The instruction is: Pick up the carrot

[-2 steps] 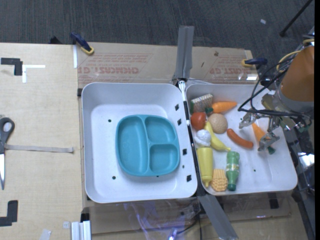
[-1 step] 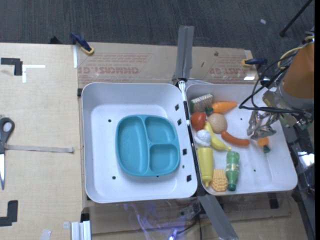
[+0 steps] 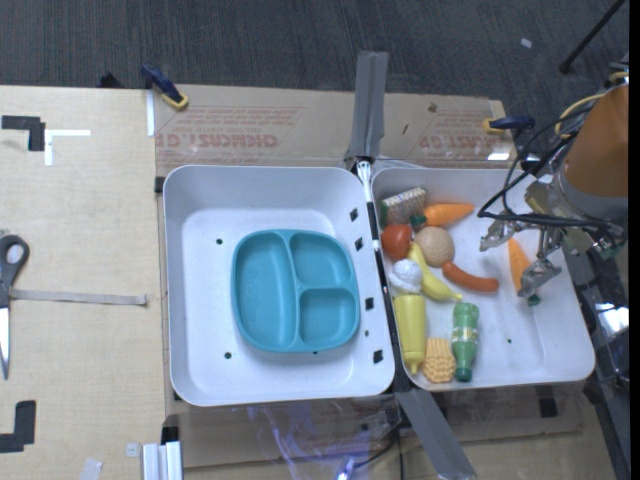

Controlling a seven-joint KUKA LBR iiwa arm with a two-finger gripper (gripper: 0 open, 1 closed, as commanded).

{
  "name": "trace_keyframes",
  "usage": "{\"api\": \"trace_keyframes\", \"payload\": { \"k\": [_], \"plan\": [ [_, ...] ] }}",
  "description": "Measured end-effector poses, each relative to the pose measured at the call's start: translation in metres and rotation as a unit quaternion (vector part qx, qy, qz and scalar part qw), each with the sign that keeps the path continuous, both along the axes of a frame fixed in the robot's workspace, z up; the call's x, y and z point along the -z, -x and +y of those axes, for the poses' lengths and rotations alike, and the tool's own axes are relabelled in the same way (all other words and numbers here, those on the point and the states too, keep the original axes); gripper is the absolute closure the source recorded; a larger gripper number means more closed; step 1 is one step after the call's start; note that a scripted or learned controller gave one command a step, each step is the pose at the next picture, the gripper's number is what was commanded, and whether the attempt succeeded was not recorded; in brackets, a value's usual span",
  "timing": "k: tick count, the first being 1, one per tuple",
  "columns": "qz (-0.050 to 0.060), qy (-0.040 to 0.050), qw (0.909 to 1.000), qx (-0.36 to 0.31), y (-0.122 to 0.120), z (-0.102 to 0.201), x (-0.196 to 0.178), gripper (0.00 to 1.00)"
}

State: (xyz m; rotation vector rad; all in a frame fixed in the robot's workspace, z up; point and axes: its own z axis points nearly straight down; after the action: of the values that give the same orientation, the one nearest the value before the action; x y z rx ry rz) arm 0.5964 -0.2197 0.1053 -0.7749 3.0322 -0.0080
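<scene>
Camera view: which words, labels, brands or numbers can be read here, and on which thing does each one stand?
Red print on the left cardboard sheet: upside down and blurred, not reliably readable.
Red print on the right cardboard sheet: upside down, partly covered, too blurred to read.
Green bottle: no readable label.
Teal divided plate and white bins: no text to see.

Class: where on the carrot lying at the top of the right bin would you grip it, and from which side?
Grip the carrot mid-body from above, fingers closing across its width. It lies flat and roughly level, its long axis side to side; the bin wall behind and potato in front crowd its sides.
</scene>
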Motion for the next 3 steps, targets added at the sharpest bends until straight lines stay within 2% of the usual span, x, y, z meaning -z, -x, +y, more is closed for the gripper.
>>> {"api": "trace_keyframes", "payload": {
  "k": [1,2,3],
  "plan": [
    [0.002,-0.0023,0.9947,-0.103,0.009,0.003,0.010,0.00],
    [-0.001,-0.0005,0.9946,-0.104,0.006,0.003,-0.001,1.00],
    [-0.001,-0.0004,0.9946,-0.104,0.006,0.003,-0.001,0.00]
  ]
}}
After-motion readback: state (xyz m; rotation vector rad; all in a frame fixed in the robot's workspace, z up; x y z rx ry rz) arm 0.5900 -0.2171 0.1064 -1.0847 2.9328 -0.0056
